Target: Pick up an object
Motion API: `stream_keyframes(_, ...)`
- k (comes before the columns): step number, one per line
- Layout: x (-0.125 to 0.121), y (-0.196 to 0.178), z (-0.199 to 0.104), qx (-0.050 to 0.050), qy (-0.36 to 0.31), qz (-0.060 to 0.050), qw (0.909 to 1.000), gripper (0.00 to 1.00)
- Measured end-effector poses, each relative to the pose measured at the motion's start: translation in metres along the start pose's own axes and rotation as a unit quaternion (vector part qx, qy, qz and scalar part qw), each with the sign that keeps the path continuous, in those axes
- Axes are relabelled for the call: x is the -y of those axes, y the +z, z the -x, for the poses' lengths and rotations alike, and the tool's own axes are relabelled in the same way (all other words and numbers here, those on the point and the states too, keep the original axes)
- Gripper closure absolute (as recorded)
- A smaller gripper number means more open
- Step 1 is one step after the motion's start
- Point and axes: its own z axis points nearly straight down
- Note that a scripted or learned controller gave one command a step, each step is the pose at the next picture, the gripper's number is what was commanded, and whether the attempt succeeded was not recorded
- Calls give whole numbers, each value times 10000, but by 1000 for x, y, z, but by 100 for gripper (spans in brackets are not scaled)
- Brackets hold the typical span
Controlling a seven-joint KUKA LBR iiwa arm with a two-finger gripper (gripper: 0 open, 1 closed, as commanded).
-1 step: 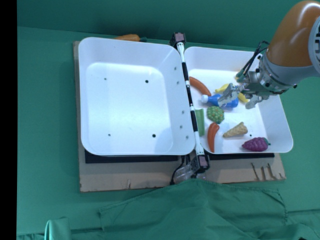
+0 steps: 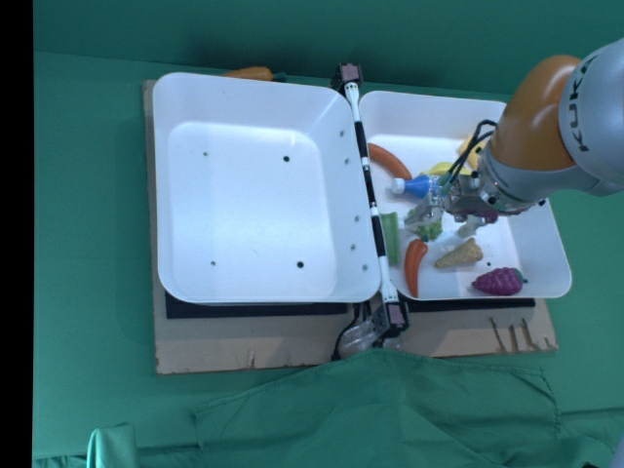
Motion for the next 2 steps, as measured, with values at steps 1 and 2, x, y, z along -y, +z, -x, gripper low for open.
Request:
stream_keyframes(1, -3, -19, 1, 25, 7, 91, 10000, 100)
stream_keyframes(2, 60, -41, 66, 22, 30, -7, 10000, 100)
